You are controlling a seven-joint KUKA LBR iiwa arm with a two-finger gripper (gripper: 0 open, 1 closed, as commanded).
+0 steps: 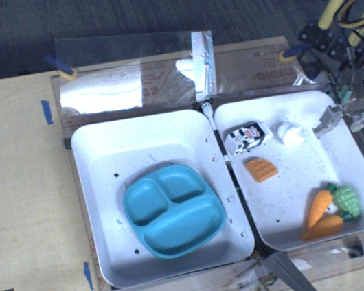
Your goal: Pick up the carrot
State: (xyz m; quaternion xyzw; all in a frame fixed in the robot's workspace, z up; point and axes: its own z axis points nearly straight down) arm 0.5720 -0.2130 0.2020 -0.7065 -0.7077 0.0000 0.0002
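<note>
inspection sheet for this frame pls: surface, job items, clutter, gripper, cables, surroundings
Surface: two white bins, left bin and right bin, on a wooden bench.
Job's things: carrot in the right bin's near right corner, green top beside it.
Clutter: blue divided plate in the left bin; black-and-white carton, orange cracker, small white item in the right bin.
Gripper: gripper at the right bin's far right edge, away from the carrot.
Cables: yellow and dark cables top right.
Surroundings: dark carpet, blue tape marks.

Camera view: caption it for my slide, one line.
Gripper at right bin's far edge; carrot in its near corner; blue plate in left bin.
</note>
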